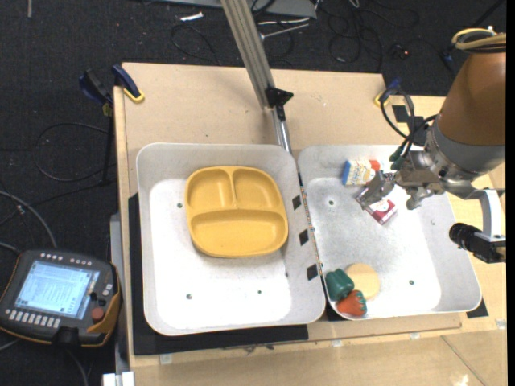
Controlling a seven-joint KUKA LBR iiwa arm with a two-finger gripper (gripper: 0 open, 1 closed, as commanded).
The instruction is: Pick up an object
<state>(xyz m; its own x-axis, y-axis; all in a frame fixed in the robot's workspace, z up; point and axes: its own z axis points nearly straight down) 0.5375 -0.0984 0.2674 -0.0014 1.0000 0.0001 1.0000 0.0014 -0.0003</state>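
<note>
Tool: over right bin, just above small red-and-white packet; grip state cannot be told. Left bin: 1 yellow divided plate. Right bin: blue-and-white box at rear; green, red and cream pieces at front edge.

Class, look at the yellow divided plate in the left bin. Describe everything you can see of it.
The yellow plate is a rounded square that looks like moulded plastic, plain and matte. Raised ridges split it into three compartments: two smaller ones at the far side, one long one at the near side. All three look bare. It lies flat and upright on the floor of the left bin, slightly turned, nearer the far wall and the divider. Nothing else touches it.
</note>
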